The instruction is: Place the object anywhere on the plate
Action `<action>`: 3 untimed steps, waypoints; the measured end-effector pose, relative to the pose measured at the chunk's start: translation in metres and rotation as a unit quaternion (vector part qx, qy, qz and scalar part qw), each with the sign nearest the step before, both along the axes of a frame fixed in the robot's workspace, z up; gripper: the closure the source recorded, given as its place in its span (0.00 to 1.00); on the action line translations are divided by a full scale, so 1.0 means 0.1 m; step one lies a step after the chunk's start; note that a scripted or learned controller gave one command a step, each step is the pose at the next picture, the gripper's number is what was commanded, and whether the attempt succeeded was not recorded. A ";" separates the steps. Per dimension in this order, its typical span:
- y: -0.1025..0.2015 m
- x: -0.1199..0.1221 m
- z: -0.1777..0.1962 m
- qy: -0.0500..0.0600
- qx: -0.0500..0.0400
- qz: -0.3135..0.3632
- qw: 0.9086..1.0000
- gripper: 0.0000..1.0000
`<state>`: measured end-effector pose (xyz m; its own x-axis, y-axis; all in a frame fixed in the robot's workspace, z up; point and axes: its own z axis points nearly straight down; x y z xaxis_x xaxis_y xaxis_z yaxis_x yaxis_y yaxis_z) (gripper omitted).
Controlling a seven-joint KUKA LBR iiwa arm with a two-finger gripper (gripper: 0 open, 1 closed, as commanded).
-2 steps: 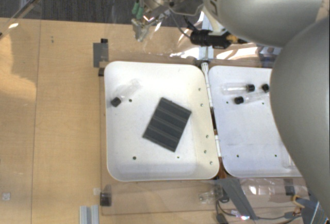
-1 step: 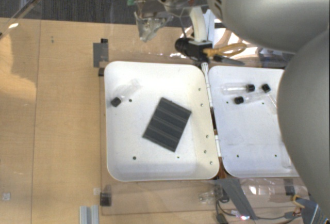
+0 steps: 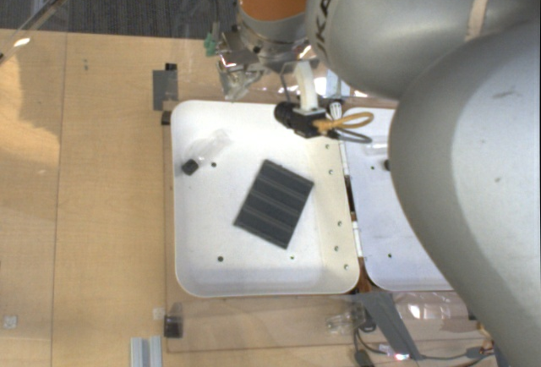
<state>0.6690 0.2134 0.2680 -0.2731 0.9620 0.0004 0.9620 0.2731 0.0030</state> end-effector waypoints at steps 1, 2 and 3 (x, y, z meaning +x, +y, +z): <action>0.16 0.00 0.43 -0.004 0.000 0.168 0.986 1.00; 0.18 0.02 0.55 -0.008 0.001 0.169 0.986 1.00; 0.01 0.00 0.55 -0.001 0.001 -0.176 0.984 1.00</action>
